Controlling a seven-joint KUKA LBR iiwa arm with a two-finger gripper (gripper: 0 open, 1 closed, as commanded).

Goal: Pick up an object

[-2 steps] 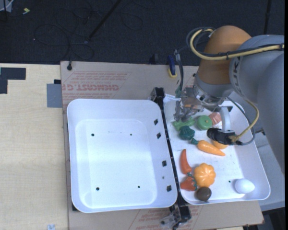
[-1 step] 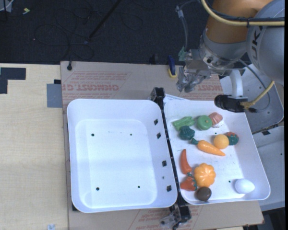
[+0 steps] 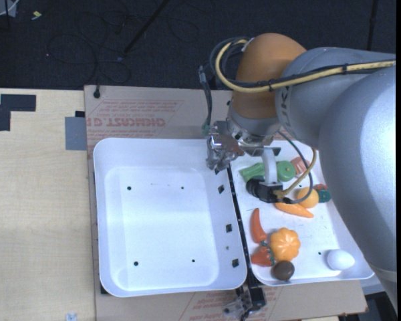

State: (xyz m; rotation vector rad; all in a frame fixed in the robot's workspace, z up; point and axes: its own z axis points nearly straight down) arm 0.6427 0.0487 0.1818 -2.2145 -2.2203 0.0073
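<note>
My gripper point(image 3: 218, 155) hangs over the top left corner of the right bin point(image 3: 357, 273), close to the divider between the two bins. Nothing shows between its fingers. In the right bin lie a green vegetable point(image 3: 252, 170), an orange carrot point(image 3: 295, 210), a red chili point(image 3: 256, 225), a small orange pumpkin point(image 3: 285, 243), a brown ball point(image 3: 283, 270) and a white egg point(image 3: 339, 259). The green vegetable lies just right of the gripper. The grey arm covers the bin's far right side.
The left bin point(image 3: 107, 212) sits beside the gripper on its left. Both bins rest on a cardboard sheet point(image 3: 140, 116). A pink piece point(image 3: 299, 164) and a teal piece point(image 3: 323, 194) lie partly under the arm.
</note>
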